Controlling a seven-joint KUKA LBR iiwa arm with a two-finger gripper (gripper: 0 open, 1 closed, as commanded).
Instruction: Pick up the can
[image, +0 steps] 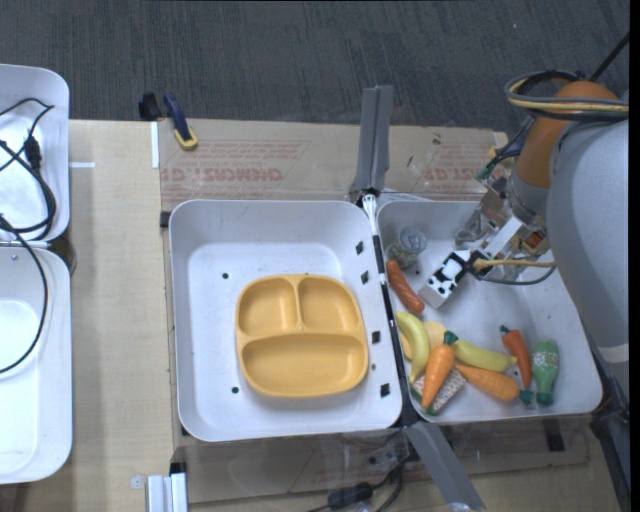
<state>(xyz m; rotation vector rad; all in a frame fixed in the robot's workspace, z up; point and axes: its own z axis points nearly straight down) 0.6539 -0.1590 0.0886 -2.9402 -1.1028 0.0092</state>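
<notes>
- What looks like the can, small and grey, lies in the right bin's 11 o'clock corner.
- The gripper hangs near, at the can's 3 o'clock, apart from it.
- Whether it is open or closed cannot be told.

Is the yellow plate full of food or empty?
Empty. All three sections of the yellow plate show bare yellow. The toy food lies in the right bin instead.

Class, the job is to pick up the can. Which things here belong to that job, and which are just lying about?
Job:
grey can, far corner of the right bin
gripper, to its right

Lying about:
yellow divided plate in the left bin
bananas
carrots
green bottle
long red toy
</notes>
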